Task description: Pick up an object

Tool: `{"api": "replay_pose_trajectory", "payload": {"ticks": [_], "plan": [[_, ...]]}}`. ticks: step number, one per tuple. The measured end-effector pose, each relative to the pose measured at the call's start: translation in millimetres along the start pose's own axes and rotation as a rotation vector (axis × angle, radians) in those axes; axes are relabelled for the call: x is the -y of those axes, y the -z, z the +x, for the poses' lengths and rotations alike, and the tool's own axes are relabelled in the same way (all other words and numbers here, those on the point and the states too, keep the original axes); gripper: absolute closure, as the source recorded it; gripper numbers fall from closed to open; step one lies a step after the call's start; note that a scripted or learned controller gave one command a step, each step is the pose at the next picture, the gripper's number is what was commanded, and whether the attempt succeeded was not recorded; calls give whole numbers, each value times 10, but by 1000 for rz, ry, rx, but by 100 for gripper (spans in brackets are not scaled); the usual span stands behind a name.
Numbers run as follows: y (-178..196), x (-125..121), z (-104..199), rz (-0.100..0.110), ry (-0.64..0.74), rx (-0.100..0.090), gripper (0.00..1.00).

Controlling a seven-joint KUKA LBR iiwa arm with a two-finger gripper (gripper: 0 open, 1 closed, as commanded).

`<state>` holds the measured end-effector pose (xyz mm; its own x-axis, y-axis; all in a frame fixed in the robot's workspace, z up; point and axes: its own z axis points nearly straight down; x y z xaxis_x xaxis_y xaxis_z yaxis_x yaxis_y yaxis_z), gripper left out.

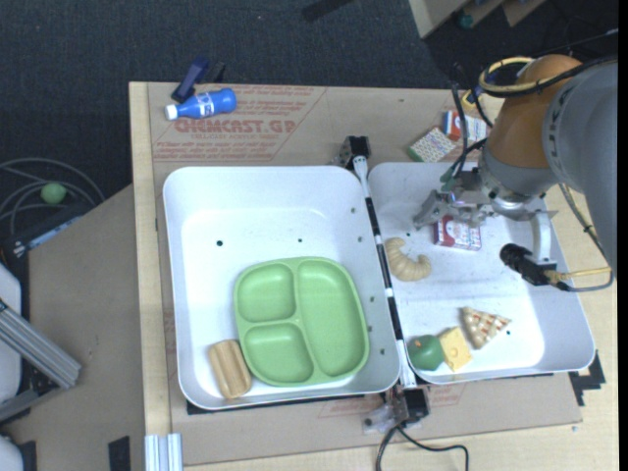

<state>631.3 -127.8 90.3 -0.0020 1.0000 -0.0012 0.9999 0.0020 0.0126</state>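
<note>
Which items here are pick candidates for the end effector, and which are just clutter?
Candidates, in the right bin:
- red-and-white packet, under the end effector
- croissant
- pizza slice
- yellow cheese wedge
- green ball

Candidates, in the left bin:
- green divided plate
- tan bread piece

Lying about:
- blue-and-white bottle on the bench
- patterned card behind the right bin

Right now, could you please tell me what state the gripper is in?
Gripper: low in the right bin, over the red and white packet; open or shut cannot be told, and no hold is visible.
</note>
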Motion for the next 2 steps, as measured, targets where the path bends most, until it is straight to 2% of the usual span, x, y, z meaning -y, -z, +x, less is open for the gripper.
{"api": "replay_pose_trajectory", "payload": {"ticks": [1, 2], "plan": [[117, -12, -18, -4, 0, 5, 100], [112, -9, -16, -3, 0, 5, 0]]}}
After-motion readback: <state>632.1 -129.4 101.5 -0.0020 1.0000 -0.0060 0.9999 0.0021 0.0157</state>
